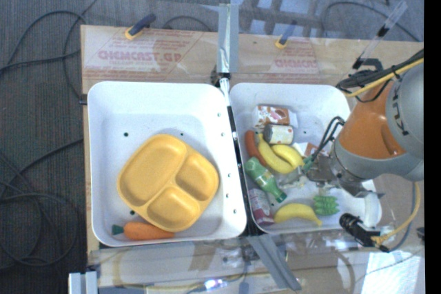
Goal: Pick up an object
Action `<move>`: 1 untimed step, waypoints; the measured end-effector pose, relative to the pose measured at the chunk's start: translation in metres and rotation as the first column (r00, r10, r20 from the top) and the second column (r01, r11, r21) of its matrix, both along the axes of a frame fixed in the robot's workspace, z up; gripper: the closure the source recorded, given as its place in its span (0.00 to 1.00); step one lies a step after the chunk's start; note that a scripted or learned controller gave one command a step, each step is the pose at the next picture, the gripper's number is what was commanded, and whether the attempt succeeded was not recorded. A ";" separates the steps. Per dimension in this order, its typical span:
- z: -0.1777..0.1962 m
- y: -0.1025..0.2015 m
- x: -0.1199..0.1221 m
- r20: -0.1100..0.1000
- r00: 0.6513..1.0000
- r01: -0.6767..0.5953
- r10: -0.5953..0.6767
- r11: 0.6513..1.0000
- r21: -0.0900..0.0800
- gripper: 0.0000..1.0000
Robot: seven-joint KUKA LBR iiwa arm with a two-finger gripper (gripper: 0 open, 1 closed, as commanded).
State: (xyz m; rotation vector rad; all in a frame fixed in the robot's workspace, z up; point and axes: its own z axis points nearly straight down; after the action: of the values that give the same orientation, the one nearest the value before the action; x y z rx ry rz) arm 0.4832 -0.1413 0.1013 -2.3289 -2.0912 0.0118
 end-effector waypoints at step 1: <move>0.005 0.001 -0.001 -0.007 1.000 -0.001 0.001 1.000 0.002 1.00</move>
State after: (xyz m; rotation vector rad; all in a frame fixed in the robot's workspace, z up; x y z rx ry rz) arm 0.4819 -0.1401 0.1067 -2.3230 -2.0879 0.0179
